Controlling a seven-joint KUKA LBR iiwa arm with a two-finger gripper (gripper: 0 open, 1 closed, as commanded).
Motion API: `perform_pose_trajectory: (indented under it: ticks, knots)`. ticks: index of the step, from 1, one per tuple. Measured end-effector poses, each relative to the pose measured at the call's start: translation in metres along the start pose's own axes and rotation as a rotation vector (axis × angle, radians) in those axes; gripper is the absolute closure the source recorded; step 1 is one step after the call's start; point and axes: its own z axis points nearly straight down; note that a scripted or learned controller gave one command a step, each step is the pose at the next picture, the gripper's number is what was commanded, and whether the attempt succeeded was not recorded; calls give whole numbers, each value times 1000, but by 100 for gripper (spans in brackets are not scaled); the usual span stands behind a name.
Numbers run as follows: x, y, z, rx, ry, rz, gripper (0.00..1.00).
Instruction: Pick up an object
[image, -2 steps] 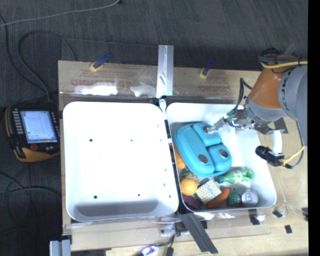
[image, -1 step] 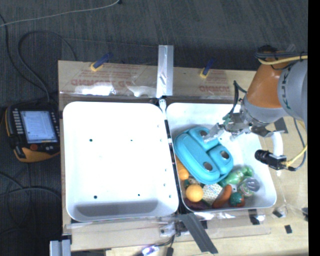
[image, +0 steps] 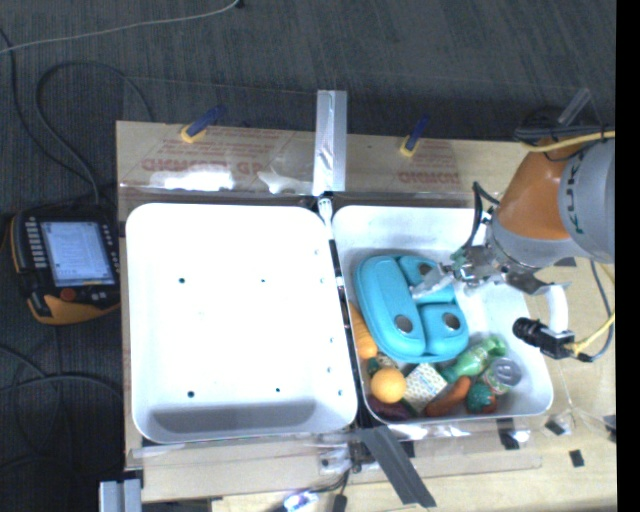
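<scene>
In the right bin (image: 530, 400) lies a large light-blue plastic object (image: 405, 322) with two dark holes on top. The arm, grey with an orange band (image: 535, 205), reaches in from the right. Its gripper (image: 442, 282) hangs low over the blue object's upper right part and looks to be touching it. Along the bin's front sit an orange ball (image: 387, 384), a green bottle (image: 478, 358), a pale patterned block (image: 425, 381) and a red-orange piece (image: 447, 396). Another orange piece (image: 364, 338) peeks out at the blue object's left edge.
The left bin (image: 150, 300) is a wide white tray beside the right one; a ridge (image: 340, 300) divides them. A black cable connector (image: 535, 333) juts over the right bin's right rim. A teach pendant (image: 65, 262) lies off the bench at left.
</scene>
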Motion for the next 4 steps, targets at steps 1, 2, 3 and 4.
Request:
perform_pose_trajectory:
  ticks: [1,2,3,4]
  knots:
    - [11,-2,-40,15,6,14,0]
    - [36,-30,-59,17,7,86,0]
    - [23,-21,-5,-4,-4,172,0]
    - [47,-23,-33,17,3,227,0]
